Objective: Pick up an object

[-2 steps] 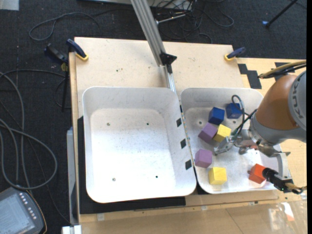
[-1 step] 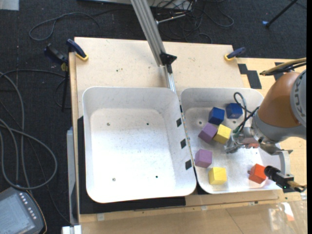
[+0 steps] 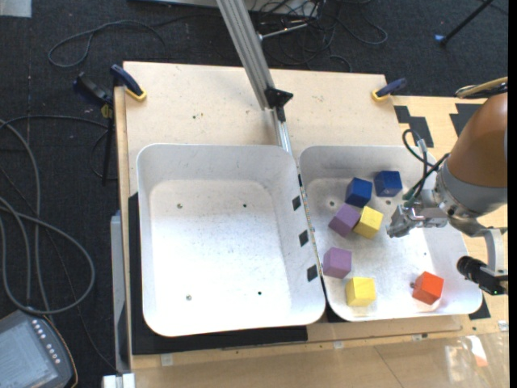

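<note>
**Seven small cubes in the right bin, gripper low among them**

Seven blocks I count from the camera view, all of them in the right white plastic bin (image 3: 323, 162). Two blue cubes sit near its far side: one blue cube (image 3: 359, 191) more to the left, and the other blue cube (image 3: 388, 183) just beside it to the right. Below them a purple cube (image 3: 346, 219) touches a yellow cube (image 3: 370, 221). Closer to the front I see a second purple cube (image 3: 337, 261), and next to it, near the front rim, a second yellow cube (image 3: 360, 290). An orange-red cube (image 3: 427, 287) stands apart in the front right corner.

My grey arm with the orange band (image 3: 483, 153) reaches in from the right, and its two-finger gripper (image 3: 397, 228) hangs low over the bin floor, just to the right of the upper yellow cube and not touching it, as far as I can see. No cube is between the fingers. Whether the pincer is wide or narrow I cannot tell, because the tips are small and blurred.

The left white plastic bin (image 3: 153, 217) sits beside the right one on the pale wooden bench (image 3: 210, 103). A silver metal pole (image 3: 246, 43) runs slanted over the bench toward the place where both bins meet.
</note>
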`<state>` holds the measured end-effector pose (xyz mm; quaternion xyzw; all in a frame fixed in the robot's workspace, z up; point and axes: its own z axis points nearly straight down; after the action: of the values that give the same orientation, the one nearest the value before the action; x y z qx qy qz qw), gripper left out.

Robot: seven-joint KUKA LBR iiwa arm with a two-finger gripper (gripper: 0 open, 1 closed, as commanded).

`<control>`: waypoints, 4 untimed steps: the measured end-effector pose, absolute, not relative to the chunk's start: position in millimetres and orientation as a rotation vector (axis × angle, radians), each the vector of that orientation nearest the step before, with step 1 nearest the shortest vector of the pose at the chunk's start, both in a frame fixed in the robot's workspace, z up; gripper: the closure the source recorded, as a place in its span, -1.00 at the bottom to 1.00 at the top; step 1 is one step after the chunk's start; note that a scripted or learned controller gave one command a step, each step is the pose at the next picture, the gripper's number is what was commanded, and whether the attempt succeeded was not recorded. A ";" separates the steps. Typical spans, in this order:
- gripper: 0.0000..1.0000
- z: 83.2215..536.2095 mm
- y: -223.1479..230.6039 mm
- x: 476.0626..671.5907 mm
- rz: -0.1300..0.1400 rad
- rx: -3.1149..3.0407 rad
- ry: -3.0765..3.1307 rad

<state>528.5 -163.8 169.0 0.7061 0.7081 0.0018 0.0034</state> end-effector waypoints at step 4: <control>1.00 260.6 -66.0 543.5 0.004 2.211 2.231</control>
<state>543.5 -66.0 260.6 0.7039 0.7103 0.0012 0.0002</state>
